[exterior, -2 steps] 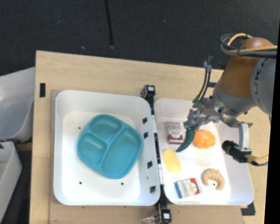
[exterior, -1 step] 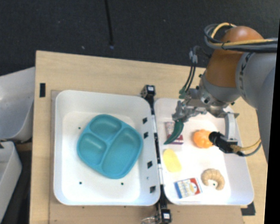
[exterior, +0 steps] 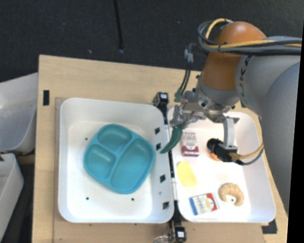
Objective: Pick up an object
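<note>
My gripper (exterior: 181,121) hangs over the divider between the two bins, at the left edge of the right bin (exterior: 261,203). It is shut on a slim green curved object (exterior: 171,142), which dangles down and to the left over the bin edge. Just right of the gripper a small pink and white box (exterior: 190,144) lies in the right bin. Below that box are a yellow oval item (exterior: 186,174), a croissant-shaped piece (exterior: 231,194) and a blue and white packet (exterior: 204,203).
A teal divided plate (exterior: 119,157) lies in the middle of the left bin (exterior: 68,190). The arm's grey body and orange band cover the right bin's upper right part. White containers stand off the bench at the far left.
</note>
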Tool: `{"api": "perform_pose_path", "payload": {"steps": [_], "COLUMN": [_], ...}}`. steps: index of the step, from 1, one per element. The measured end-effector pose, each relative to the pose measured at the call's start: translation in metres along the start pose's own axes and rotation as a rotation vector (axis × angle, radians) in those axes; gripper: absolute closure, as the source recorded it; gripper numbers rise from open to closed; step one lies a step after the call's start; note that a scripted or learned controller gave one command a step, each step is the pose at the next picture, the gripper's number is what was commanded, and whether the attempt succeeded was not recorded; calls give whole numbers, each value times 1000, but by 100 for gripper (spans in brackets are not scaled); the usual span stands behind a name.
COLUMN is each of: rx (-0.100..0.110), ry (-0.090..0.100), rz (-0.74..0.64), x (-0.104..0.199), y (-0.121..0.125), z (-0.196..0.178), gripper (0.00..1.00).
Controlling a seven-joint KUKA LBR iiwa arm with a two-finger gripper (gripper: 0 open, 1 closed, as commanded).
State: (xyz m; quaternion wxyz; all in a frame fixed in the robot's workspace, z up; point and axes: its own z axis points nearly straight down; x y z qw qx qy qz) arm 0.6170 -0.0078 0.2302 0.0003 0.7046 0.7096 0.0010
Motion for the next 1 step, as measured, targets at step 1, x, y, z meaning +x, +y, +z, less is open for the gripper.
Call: {"api": "perform_pose_path", "payload": {"steps": [1], "rx": [-2], "ry": [0], "rz": [0], "x": [53], "y": [28], "z": [-6], "gripper": [100]}}
